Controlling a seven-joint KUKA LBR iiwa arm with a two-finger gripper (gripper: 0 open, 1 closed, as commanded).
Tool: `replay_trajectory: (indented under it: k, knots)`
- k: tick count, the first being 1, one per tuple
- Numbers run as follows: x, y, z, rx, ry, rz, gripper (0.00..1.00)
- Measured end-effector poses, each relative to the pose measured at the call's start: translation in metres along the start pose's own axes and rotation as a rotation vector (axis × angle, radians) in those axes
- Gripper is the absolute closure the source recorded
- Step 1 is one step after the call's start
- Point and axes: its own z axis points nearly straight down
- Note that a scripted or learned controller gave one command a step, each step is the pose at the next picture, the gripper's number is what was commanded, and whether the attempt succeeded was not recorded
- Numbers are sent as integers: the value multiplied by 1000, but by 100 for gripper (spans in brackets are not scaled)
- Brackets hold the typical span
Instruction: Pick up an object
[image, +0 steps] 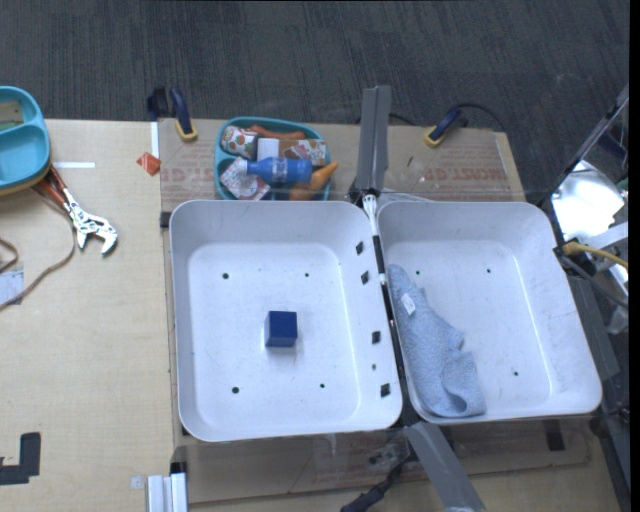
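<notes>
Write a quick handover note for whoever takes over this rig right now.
Blue block sits near the middle of the left bin, untouched.
Grey cloth lies crumpled along the left side of the right bin, from mid-bin down to the near wall.
Done: nothing picked up yet.
Left: bring the arm in from the right, grasp one of the two things and lift it.

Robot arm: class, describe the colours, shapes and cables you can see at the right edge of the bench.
By the right bin, a shiny silver-white part, dark struts and a yellowish cable show; too blurred to tell which piece of the arm.
</notes>
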Motion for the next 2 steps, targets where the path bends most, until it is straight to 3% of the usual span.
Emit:
replay_trajectory:
  k: [1,2]
  knots:
    - [-4,-8,153,16,8,-153,0]
    - [-1,-48,40,0,2,-57,0]
